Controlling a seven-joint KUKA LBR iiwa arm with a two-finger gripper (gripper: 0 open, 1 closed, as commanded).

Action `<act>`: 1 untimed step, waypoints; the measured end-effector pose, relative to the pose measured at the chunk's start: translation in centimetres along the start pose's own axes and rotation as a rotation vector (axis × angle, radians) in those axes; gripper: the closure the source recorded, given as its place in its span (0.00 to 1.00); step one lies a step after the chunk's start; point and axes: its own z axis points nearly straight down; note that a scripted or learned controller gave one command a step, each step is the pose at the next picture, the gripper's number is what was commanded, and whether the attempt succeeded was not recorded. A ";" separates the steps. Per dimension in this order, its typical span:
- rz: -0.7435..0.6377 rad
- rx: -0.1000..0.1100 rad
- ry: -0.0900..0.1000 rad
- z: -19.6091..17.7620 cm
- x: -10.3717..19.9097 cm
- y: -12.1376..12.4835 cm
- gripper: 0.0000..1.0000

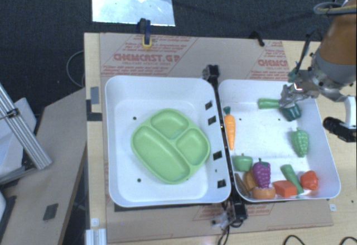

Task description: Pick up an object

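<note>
Here the arm (337, 51) reaches in from the right, and its gripper (290, 97) hangs over the far part of the right bin (329, 152), near its back right corner. Whether it is clenched or released, I cannot tell; the tool is too small and blurred at its tip. Just beside it, touching or nearly so, lies a green cucumber-like piece (269, 104) pointing toward the bin's left wall, and a dark teal piece (292, 111) sits right under the gripper.

Along the left wall of the same bin lies a carrot (229, 129), its tip toward the front. Near the right wall, about midway, sits a green bunch of grapes (300, 142). The front edge holds a crowd: a green pepper (242, 162), a purple grape bunch (261, 172), an orange piece (264, 192), a red block (285, 188), a green pod (291, 176) and a tomato (309, 180) near the front right corner.

The left bin (120, 143) carries a green divided plate (170, 145), lying flat at its middle. Both bins rest on a brown board (167, 51) on the bench.
</note>
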 end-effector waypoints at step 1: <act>-0.005 -0.001 0.002 -0.3 5.6 1.1 1.00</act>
